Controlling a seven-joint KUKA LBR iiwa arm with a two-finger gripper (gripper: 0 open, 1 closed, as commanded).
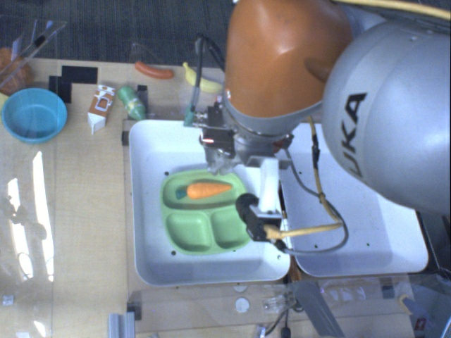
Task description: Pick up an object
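While the arm point(296, 55) leans over the left bin point(148, 189), its claw point(220, 162) sits just above the carrot point(208, 189) in the green divided tray point(201, 224). Can't tell if the claw's open or closed tbh.

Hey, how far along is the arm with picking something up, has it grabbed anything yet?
Done: the arm has reached over the left bin, its tool just above the green tray. In hand: nothing visible; the carrot lies in the tray's top compartment, beside the tool. Left: gripping and lifting something, probably the carrot. Whether the tool is open can't be made out.
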